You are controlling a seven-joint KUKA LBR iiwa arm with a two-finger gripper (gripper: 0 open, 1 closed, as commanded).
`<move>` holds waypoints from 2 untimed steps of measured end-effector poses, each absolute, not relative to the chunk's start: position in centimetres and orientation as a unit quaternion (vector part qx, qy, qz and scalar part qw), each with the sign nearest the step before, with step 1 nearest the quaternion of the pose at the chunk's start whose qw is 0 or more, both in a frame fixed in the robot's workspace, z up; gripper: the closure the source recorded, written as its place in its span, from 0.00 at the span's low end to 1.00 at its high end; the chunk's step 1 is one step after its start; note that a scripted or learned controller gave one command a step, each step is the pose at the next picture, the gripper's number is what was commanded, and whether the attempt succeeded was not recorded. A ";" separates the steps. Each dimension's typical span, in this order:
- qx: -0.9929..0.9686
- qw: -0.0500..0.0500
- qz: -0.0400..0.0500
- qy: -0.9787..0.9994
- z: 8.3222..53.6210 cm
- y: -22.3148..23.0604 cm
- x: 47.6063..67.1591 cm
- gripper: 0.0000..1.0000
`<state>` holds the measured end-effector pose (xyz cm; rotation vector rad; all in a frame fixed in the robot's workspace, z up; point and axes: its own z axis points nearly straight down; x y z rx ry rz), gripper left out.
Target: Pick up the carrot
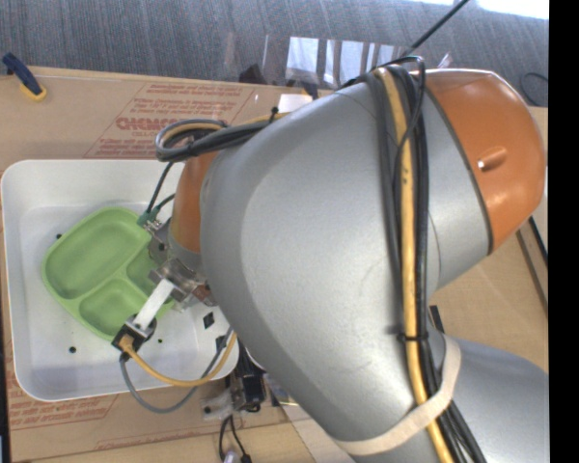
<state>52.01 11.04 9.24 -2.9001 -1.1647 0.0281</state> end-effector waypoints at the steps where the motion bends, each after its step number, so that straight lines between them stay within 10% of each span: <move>1: -0.966 0.002 0.008 -0.257 16.5 18.5 50.4 1.00; 2: -0.986 0.000 0.030 -0.163 8.1 20.1 57.9 1.00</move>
